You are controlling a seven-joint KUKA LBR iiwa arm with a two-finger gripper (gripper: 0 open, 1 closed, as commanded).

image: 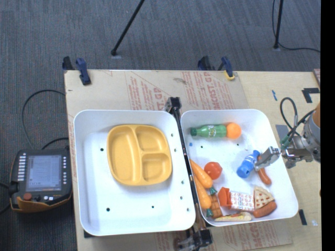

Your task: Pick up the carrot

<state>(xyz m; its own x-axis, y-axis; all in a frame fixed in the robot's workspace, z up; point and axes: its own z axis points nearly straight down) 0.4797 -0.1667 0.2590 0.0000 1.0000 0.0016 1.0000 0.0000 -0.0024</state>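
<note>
Lying at the right bin's (272,124) left wall, carrot (201,173) well apart from pincer (268,158), grip state unreadable.

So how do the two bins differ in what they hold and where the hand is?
The left bin holds a single yellow divided plate; the right bin holds a jumble of toy food, including carrots, a green bottle and a tomato. The hand sits over the right bin's right side, beside a blue item, far from the left bin. Both bins are shallow, white and similar in size.
</note>
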